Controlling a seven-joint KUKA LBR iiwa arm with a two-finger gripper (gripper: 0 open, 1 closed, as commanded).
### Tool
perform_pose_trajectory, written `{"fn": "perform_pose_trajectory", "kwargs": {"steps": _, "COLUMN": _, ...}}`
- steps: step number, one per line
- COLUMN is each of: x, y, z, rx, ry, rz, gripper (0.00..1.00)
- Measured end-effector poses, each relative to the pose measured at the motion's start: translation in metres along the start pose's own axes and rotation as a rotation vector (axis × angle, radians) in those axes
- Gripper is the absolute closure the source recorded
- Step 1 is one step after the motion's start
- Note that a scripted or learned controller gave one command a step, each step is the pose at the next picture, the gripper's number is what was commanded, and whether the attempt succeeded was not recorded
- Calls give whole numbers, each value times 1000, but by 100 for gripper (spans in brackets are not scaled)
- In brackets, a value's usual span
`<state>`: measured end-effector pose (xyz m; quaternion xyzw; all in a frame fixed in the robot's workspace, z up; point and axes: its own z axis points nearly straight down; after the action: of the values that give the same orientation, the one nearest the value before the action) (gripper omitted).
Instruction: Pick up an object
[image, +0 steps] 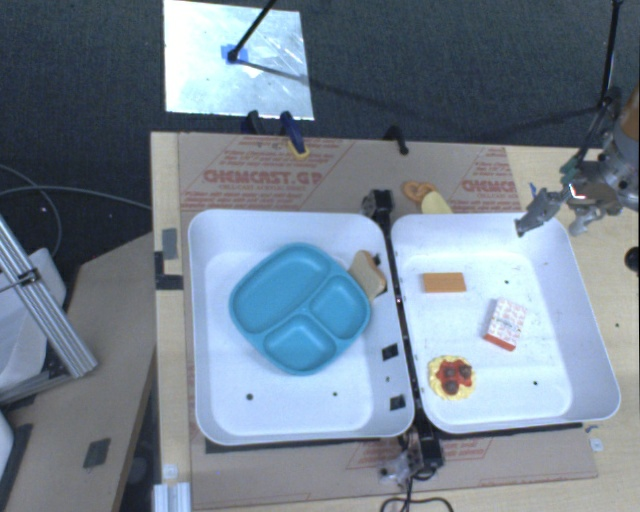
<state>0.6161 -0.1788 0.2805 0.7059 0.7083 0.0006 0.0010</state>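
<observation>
Your gripper (548, 207) hangs at the right bin's (590, 330) two o'clock corner; its state cannot be told. Descending here risks striking the rim.

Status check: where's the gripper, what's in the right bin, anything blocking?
Gripper above right bin's top-right corner, holding nothing. Orange block, red-white packet, small pizza toy lie apart, untouched. Nothing blocking them.

Single fixed camera, overhead slant, both bins (300, 225).
</observation>
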Motion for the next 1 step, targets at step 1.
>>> {"fn": "perform_pose_trajectory", "kwargs": {"steps": 1, "x": -22, "y": -68, "z": 159, "rx": 19, "ry": 5, "rz": 7, "gripper": 0}}
